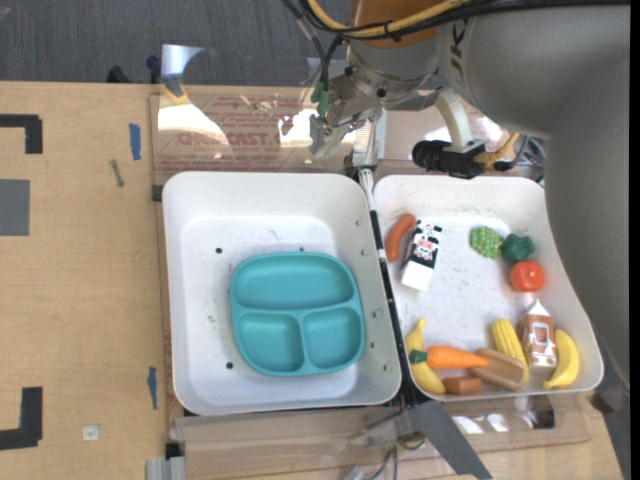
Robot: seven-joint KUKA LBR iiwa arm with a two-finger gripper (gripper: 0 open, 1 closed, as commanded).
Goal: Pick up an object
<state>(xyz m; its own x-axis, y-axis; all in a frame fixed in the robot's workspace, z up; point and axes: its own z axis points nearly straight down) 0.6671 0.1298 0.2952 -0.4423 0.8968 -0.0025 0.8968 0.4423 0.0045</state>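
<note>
Toys fill the shallow white right bin, the nearest a red plastic sausage lying steeply upright at its upper left, just below-right of the metal two-finger gripper, which hangs empty, slightly parted, above the bins' top edge.

A robotics laboratory test bench. A plywood benchtop carries black tape marks and scraps of blue tape, and stands on grey carpet. Two shallow white bins sit side by side on it; one holds a teal divided plate, the other a scatter of toy food such as plastic bananas, corn and a carrot. An industrial robot arm with exposed yellow and black cables reaches over the bins.
</note>
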